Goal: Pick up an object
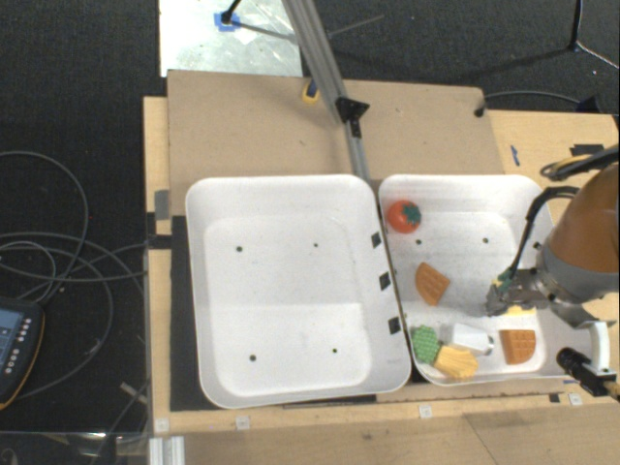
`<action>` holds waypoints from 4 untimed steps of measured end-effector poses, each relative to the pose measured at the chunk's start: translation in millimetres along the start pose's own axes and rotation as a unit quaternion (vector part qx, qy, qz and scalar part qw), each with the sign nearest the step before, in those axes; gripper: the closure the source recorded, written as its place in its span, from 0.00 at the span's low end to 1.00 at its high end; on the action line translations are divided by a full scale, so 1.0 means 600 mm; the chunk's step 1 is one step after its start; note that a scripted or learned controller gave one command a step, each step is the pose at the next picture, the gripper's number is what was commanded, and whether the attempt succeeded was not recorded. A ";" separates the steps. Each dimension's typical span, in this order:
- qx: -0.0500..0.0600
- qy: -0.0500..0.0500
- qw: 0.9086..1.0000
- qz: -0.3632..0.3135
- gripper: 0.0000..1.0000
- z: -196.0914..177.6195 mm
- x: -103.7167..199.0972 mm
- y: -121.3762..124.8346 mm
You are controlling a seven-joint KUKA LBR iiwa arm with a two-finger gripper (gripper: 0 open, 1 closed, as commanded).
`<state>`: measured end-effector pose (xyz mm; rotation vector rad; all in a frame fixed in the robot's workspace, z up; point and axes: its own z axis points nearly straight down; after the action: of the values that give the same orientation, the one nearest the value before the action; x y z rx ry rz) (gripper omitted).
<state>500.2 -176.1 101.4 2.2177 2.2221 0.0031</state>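
Camera view from above takes in two shallow white bins side by side on the table point(426, 129): the left bin point(208, 206) at the centre of the frame and the right bin point(455, 190) toward the right edge. All the candidate objects lie in the right bin: a red and green ball point(403, 216) in its upper left corner, an orange wedge point(432, 283) near its middle, and, along its lower edge, a green piece point(424, 343), a yellow block point(456, 361) touching it, a small white block point(472, 337) just beside those, and an orange waffle-like square point(517, 346) at the lower right. The arm point(586, 235) comes in from the right of the frame, and its claw point(509, 296) sits low over the right side of that bin, just above the orange square and to the right of the orange wedge. From this slanted angle I cannot tell whether the claw is wide or narrow, and nothing is visibly caught in it. By my judgement the task is at the reach stage: the claw is down among the objects, but no pick is confirmed and every object seems to rest on the bin floor. What is left is to close on one piece, probably the orange square or the white block nearest it, and lift it clear.
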 end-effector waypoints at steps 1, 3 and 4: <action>-0.001 -0.001 1.000 -0.001 1.00 -0.077 0.011 -0.001; -0.001 -0.001 1.000 -0.002 1.00 -0.197 -0.006 0.013; 0.000 0.001 1.000 -0.005 1.00 -0.192 0.089 0.060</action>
<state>535.8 -122.3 216.6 2.2070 2.2334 0.0060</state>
